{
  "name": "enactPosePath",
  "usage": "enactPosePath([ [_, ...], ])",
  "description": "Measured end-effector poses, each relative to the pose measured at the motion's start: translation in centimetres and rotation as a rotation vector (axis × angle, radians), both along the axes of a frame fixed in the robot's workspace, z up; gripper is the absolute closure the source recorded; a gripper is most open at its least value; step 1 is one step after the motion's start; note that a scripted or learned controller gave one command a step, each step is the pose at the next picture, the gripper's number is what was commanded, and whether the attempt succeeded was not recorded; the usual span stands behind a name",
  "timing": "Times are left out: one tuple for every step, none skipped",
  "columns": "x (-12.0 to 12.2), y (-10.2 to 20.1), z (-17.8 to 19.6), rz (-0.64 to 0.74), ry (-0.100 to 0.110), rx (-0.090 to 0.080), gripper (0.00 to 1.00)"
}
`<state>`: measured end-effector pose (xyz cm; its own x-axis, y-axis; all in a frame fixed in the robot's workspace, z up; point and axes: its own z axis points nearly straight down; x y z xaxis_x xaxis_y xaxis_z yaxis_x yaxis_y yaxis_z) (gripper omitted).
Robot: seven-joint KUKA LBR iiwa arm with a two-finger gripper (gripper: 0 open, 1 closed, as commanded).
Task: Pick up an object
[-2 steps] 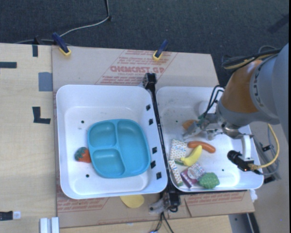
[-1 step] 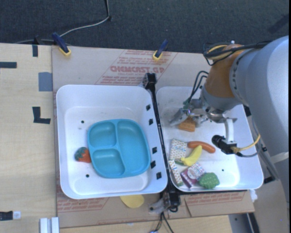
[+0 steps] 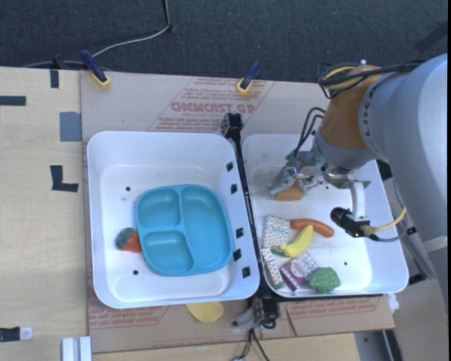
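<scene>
Bread roll (image 3: 289,194) lies under the fingers (image 3: 284,180) (right bin).

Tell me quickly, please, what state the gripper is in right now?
Gripper: low in the right bin, right at a small orange-brown item; a grasp cannot be told.

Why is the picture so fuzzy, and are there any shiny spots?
In the camera view everything is a bit soft and grainy, so the small packets are hard to read; the white bins look bright and slightly washed out; the arm is softly lit; the gripper casts a faint shadow.
</scene>
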<state>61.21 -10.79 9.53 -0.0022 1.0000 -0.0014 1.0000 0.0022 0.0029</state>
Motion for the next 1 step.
enactPosePath([
  [-2.08, 5.48, 8.93, 0.000, 0.003, 0.002, 1.00],
])
